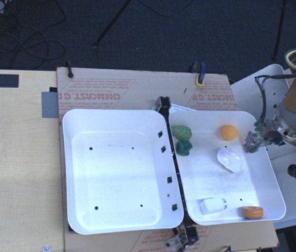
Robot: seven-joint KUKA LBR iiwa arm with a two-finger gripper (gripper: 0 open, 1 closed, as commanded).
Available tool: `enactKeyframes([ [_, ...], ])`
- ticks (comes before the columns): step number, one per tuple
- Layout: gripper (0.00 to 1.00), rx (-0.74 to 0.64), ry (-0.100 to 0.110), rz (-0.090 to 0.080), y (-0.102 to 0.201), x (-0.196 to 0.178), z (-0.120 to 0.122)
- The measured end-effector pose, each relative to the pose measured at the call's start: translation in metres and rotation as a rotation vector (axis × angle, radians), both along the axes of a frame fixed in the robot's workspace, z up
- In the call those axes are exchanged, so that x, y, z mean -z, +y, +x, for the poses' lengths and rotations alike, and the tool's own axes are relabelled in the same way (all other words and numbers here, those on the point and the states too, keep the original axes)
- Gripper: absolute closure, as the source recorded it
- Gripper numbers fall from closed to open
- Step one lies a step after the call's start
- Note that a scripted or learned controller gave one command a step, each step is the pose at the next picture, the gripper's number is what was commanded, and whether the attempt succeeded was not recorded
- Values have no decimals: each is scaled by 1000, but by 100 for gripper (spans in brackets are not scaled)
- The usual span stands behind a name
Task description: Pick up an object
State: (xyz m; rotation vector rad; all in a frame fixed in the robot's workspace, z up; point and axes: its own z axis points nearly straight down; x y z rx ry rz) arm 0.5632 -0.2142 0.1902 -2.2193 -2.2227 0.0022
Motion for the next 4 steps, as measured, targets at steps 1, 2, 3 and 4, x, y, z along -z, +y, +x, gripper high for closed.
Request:
enactKeyframes([
  [1, 100, -3, 3, 1, 1, 17, 5],
  [2, 0, -3, 1, 1, 1, 16, 5],
  [3, 0, -1, -7, -2, 0, -62, 12],
  [4, 0, -1, -6, -1, 0, -110, 26],
])
